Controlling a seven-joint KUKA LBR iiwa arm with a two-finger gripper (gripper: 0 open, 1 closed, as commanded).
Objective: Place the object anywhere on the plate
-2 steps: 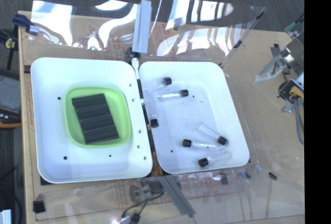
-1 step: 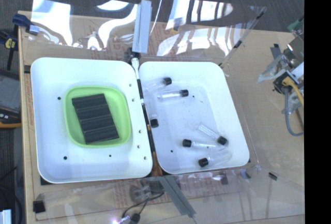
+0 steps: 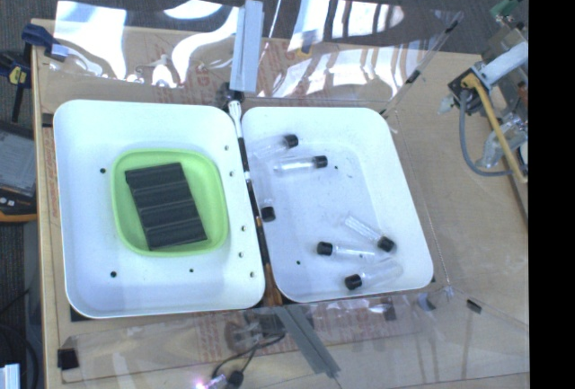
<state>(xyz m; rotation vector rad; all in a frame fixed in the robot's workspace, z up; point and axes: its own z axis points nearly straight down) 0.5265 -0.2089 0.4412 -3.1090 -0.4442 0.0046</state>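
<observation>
A dark ribbed block (image 3: pixel 164 205) lies flat on the green plate (image 3: pixel 123 221), which sits in the left white bin (image 3: pixel 81 279). The right white bin (image 3: pixel 395 198), just beside it, holds several clear tubes with black caps, such as one (image 3: pixel 302 163) near its far side and another (image 3: pixel 370 234) toward its near right.

Green plate (image 3: pixel 122 198), black ribbed block (image 3: pixel 164 205), white bins (image 3: pixel 81 279)

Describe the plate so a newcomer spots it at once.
Find the left bin of the two white ones. In its middle sits the plate: a square lime-green dish with rounded corners. It alone has colour, and a dark ribbed block lies on it.
</observation>
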